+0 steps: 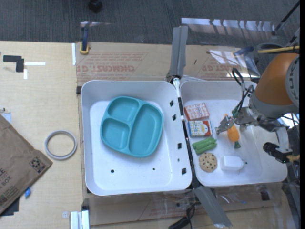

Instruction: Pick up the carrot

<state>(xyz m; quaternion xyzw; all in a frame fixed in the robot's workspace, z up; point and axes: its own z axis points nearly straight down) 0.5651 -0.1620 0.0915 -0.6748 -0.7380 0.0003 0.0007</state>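
Observation:
The carrot [233,134] is a small orange piece with a bit of green at its top, in the right bin [267,175], right of the middle. My gripper [229,135] reaches in from the right under the orange-banded wrist [278,82]. One grey finger [222,127] sits on the carrot's left and a dark fingertip [237,145] just below its right, so the carrot lies between them. The gripper looks shut on the carrot. Whether the carrot is off the bin floor is unclear.
The right bin also holds a red-and-white packet [197,111], a small box [199,128], a green pod [204,144], a cookie [208,162] and a white block [232,163]. A teal divided plate [132,126] lies in the left bin [95,175]. A tape ring [61,144] rests on the bench.

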